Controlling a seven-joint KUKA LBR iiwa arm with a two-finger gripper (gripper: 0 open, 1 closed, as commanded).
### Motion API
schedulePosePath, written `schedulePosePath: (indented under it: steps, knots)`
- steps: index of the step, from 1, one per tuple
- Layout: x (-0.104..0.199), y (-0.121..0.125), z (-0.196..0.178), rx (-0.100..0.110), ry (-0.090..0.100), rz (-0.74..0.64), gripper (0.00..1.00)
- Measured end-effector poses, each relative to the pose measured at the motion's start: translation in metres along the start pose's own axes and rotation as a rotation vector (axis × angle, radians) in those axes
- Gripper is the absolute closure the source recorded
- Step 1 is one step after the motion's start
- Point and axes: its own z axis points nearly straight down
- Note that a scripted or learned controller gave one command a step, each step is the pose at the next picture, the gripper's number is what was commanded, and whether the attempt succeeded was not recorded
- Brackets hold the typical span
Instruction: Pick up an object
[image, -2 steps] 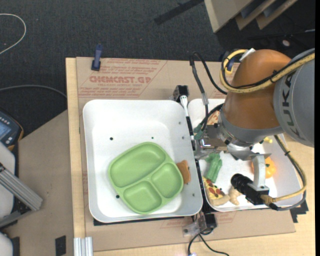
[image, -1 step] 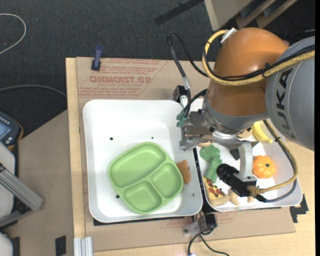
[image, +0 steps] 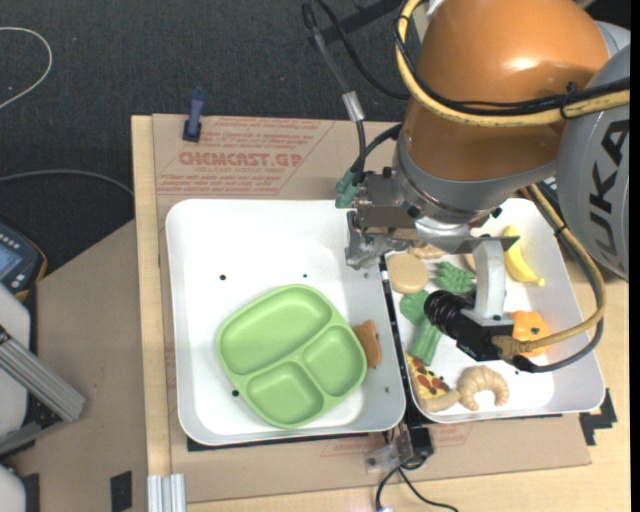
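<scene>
- Hanging over the divide between the two bins, the pincer (image: 364, 246); whether it is open, shut or holding anything, I cannot tell.
- Tan biscuit (image: 407, 272) just to its right.
- Croissant (image: 483, 385) well below-right.
- Green plate (image: 290, 355) below-left.

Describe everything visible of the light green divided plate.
The light green divided plate looks like matte plastic, rounded, with three hollows: one large at upper left, two smaller at lower right. It lies flat, face up, in the near half of the left white bin. A small brown piece rests against its right rim.
</scene>
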Motion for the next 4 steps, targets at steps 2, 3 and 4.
schedulePosePath:
  steps: [2,3,4]
  knots:
    - [0.027,0.009,0.01,0.022,-0.009,0.008,1.0]
    - [0.089,0.01,0.047,0.017,-0.005,0.0,1.0]
    - [0.032,0.003,0.161,0.024,-0.011,0.014,1.0]
